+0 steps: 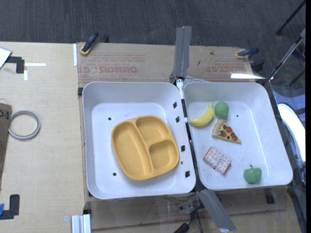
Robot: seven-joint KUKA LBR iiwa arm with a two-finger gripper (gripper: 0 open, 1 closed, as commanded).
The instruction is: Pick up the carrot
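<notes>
Camera view, and where the carrot lies I can't tell: right bin [257, 130] holds banana [202, 116], pizza slice [226, 132], green apple [252, 174]; hand's opening can't be told either, so locate the target first, then descend

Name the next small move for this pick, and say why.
Probably hold off reaching and recheck the target: the right bin holds a banana, green ball, pizza slice, red-and-white packet and green apple, the left bin a yellow plate, and none of these looks like a carrot.
</notes>
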